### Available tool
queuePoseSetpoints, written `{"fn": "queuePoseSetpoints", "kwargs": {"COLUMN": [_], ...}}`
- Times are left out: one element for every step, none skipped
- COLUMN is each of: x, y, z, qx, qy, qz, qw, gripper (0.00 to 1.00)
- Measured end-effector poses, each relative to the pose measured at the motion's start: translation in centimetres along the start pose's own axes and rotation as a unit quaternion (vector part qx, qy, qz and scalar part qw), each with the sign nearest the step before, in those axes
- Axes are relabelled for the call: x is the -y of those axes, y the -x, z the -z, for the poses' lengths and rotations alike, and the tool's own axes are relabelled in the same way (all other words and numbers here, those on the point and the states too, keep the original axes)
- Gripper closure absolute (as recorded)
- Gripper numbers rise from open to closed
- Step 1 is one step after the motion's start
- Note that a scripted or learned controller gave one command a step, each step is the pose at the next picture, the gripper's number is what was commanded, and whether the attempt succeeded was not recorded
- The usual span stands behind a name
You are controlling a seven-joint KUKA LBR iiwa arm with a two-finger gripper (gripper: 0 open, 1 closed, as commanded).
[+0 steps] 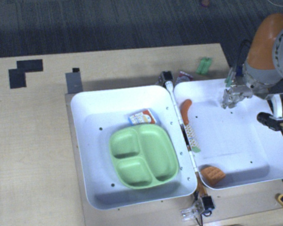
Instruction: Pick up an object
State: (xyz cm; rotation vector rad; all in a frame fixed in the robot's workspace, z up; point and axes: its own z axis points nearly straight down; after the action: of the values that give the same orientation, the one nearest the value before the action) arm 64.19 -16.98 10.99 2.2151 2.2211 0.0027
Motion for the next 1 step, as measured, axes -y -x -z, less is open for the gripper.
{"fn": "queuePoseSetpoints", "kwargs": {"x": [3.08], "y": [3.75], "z": [7.19], "qx": [0.001], "qy": [0.001], "qz": [0.0], "qw": [1.0], "gripper": [1.0]}}
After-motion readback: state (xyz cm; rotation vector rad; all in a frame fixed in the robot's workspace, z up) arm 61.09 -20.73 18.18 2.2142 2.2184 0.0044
